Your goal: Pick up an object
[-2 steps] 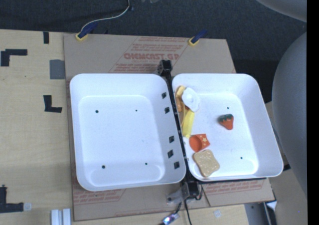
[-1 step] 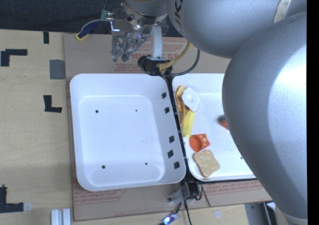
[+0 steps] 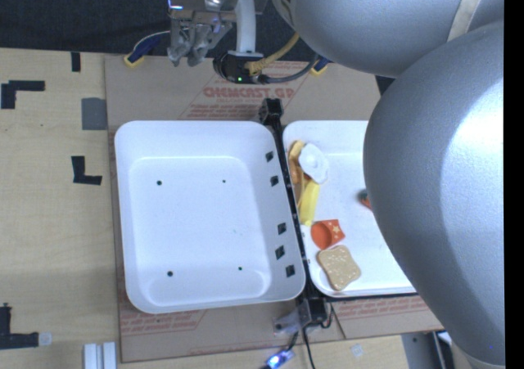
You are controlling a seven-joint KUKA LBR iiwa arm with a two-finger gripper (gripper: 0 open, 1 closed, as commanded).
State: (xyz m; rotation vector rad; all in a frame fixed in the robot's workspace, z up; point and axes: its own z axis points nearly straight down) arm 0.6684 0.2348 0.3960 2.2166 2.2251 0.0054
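bins [image 3: 131, 195] white | banana [image 3: 307, 200] yellow | toast [image 3: 339, 267] tan | arm [image 3: 442, 155] grey

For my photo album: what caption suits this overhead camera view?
Grey arm looms over two white bins; toy foods, including a banana and toast, fill the right one.

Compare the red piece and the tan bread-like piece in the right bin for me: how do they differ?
The red piece is smaller and bright red-orange; the tan piece is larger, pale brown and speckled like toast. The red piece lies nearer the yellow item; the tan piece lies nearer the right bin's front rim. Both lie loose along the bin's left side.
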